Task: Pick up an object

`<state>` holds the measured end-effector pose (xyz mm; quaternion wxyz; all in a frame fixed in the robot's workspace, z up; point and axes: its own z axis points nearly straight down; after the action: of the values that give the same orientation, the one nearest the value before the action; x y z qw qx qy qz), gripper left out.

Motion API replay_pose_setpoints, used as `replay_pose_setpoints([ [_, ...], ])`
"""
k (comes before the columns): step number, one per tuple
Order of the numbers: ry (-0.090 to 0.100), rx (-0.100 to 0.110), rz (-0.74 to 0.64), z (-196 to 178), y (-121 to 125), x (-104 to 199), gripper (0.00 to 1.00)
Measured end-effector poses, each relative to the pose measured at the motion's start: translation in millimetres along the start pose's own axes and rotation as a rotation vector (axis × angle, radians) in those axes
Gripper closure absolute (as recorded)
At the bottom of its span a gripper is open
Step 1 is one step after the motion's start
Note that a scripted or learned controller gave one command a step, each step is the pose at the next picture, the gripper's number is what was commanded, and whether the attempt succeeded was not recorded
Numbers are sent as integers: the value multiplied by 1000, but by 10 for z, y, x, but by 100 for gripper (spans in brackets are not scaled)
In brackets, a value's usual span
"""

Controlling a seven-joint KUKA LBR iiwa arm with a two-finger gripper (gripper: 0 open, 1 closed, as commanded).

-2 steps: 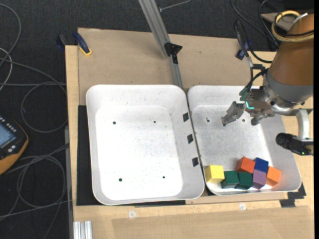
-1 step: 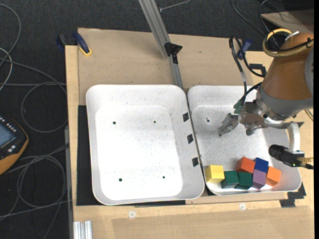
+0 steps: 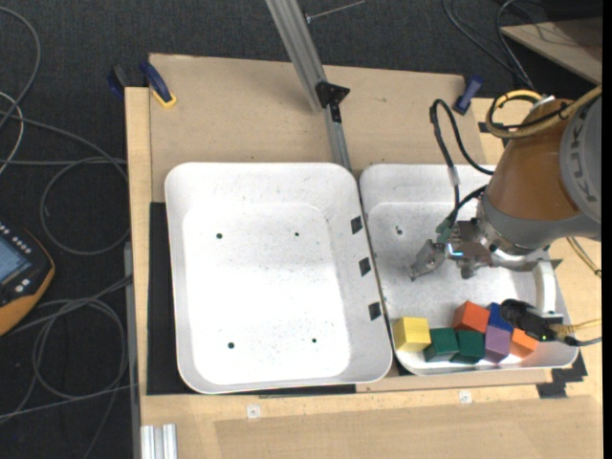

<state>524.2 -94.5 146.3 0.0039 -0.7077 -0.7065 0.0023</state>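
Several small blocks lie bunched along the front edge of the right bin (image 3: 406,208): a yellow block (image 3: 414,332), two green ones (image 3: 442,343), an orange one (image 3: 471,316), a purple one (image 3: 498,338) and a blue one (image 3: 500,313). My gripper (image 3: 443,265) hangs over the middle of that bin, behind the blocks and apart from them. Its fingers (image 3: 421,267) are spread open with nothing between them. The grey arm with its orange band (image 3: 535,165) comes in from the right.
The left bin (image 3: 258,285) sits beside the right one, sharing a rim with black clips (image 3: 363,266). A slanted metal rail (image 3: 298,41) crosses the bench's back. Blue clamps (image 3: 158,84) hold the bench corners. Cables lie on the floor at left.
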Motion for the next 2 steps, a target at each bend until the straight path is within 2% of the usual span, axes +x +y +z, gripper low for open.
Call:
replay_pose_setpoints([
  [1, 0, -1, -1, 501, -8, 6, 0],
  [2, 0, -10, -1, 362, 12, 9, 100],
])
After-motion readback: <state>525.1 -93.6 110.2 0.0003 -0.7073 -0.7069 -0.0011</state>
